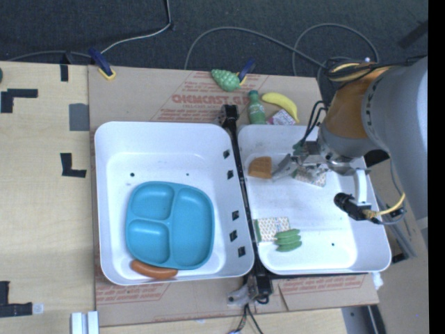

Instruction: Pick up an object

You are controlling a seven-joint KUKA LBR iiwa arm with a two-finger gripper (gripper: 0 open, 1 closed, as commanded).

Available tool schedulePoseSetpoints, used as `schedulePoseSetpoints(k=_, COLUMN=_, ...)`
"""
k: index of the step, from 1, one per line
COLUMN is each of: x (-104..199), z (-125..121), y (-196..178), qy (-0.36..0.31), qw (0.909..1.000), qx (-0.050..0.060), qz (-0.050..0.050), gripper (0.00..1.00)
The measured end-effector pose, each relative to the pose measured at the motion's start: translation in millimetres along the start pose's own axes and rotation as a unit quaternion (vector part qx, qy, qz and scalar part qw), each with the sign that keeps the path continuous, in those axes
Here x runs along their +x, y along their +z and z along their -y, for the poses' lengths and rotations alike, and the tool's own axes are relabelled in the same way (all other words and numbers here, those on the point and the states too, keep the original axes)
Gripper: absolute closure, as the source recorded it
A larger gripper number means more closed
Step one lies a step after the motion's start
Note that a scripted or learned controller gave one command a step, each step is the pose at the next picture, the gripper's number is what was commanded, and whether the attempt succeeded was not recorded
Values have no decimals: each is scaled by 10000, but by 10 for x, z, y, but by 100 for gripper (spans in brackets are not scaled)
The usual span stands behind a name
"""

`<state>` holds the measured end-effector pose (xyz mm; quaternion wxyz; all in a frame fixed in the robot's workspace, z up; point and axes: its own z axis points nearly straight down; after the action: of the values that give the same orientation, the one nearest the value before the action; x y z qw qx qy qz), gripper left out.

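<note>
Hand (286, 164) low in the right bin (313, 256), upper part; brown block (261, 168) just left of its tips. Finger state: cannot tell.

Evenly and brightly lit from above, with soft, faint shadows. Mild glare on the two shallow white plastic bins (167, 132). Slightly soft and grainy throughout.

— Arm (389, 110)?
— Grey, orange band above the wrist, reaching in from the right edge, upper right of frame.
— Gripper (284, 167)?
— Right of centre, pointing left and slightly down. Fingers too blurred to judge.
</note>
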<state>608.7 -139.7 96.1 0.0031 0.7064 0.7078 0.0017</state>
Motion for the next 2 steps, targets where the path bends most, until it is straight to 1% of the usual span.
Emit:
schedulePoseSetpoints(k=1, x=323, z=-331, y=55, qy=29, qw=10000, qx=22, qz=42, gripper=0)
schedulePoseSetpoints(k=2, x=401, z=-520, y=58, qy=7, qw=10000, qx=1, qz=14, gripper=0)
